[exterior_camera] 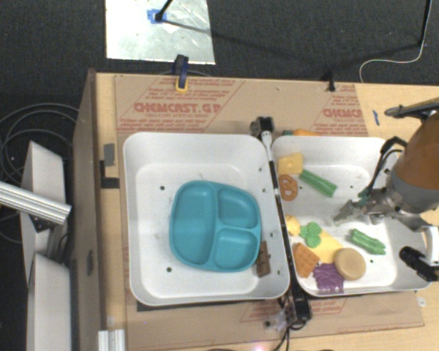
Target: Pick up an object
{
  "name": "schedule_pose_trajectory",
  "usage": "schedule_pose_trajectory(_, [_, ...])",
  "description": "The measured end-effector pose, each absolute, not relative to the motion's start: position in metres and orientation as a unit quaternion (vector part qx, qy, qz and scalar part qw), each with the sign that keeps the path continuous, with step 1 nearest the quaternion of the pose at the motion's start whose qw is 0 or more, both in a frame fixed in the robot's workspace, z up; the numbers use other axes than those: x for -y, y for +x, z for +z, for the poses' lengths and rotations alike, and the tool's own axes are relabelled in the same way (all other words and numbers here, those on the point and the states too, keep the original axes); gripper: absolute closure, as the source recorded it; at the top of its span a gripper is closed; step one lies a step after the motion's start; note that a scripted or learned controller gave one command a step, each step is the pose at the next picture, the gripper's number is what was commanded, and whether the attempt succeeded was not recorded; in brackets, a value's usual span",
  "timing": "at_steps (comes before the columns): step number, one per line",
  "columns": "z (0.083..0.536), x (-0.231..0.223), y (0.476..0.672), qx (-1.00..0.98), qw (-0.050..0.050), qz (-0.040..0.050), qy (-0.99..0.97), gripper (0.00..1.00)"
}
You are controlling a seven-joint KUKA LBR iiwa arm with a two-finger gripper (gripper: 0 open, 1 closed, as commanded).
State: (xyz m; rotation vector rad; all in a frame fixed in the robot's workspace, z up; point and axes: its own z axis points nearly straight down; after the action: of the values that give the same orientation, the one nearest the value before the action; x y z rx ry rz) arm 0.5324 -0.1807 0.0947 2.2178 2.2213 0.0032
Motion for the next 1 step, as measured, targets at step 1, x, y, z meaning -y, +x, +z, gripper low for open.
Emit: schedule_pose_trajectory(1, [0.2303,0.1891,0.5556,-0.709,0.008,0.0038,0.705,0.0])
